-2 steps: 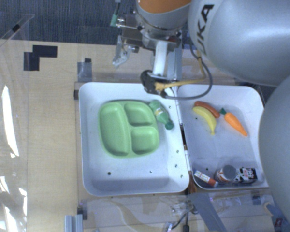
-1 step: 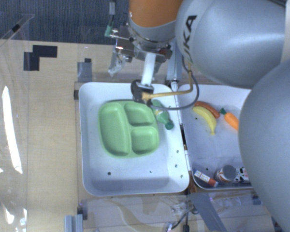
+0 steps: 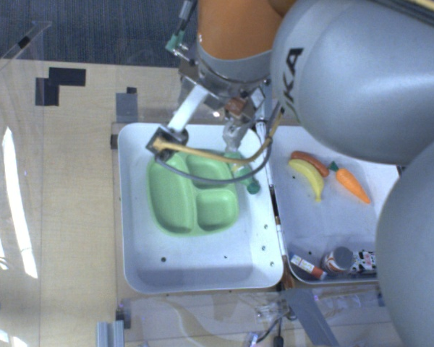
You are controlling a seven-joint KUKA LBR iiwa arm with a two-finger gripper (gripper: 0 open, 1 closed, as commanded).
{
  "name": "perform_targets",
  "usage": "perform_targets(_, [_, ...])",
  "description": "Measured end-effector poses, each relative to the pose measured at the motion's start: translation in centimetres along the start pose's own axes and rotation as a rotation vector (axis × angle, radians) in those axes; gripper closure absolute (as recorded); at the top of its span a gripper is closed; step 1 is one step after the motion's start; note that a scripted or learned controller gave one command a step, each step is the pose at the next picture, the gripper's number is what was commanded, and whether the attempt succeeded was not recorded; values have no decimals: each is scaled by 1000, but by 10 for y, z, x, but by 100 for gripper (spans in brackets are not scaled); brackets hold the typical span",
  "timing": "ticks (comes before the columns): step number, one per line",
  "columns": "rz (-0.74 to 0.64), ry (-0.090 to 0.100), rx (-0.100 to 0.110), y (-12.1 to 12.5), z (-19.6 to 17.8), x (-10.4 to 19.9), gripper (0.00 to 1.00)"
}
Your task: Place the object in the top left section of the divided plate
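Note:
The green divided plate (image 3: 192, 197) lies in the left white bin (image 3: 202, 270), with three sections showing. My gripper (image 3: 235, 150) hangs over the plate's far right corner, and the wrist and cables hide its tip. A small dark green object (image 3: 253, 187) lies just off the plate's right edge on the bin floor. I cannot make out anything held in the gripper.
A yellow cable (image 3: 202, 154) and a white bracket with a black end (image 3: 161, 142) cross above the plate's far edge. The right bin (image 3: 362, 215) holds a banana (image 3: 309, 177), a red pepper (image 3: 309, 162), a carrot (image 3: 352, 185), a can (image 3: 338, 260) and small items at its front edge.

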State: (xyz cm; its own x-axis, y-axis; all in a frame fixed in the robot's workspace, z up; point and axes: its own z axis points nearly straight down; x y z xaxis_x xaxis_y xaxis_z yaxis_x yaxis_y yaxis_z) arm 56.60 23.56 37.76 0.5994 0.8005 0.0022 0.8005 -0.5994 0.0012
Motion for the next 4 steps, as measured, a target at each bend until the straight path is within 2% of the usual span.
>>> perform_targets(1, [235,1,0,-60,-20,-46,0])
perform_targets(2, [130,2,-2,-62,-57,-47,0])
perform_targets(3, [385,3,-3,-62,-57,-47,0])
perform_targets(4, [301,-3,-1,-37,3,-46,0])
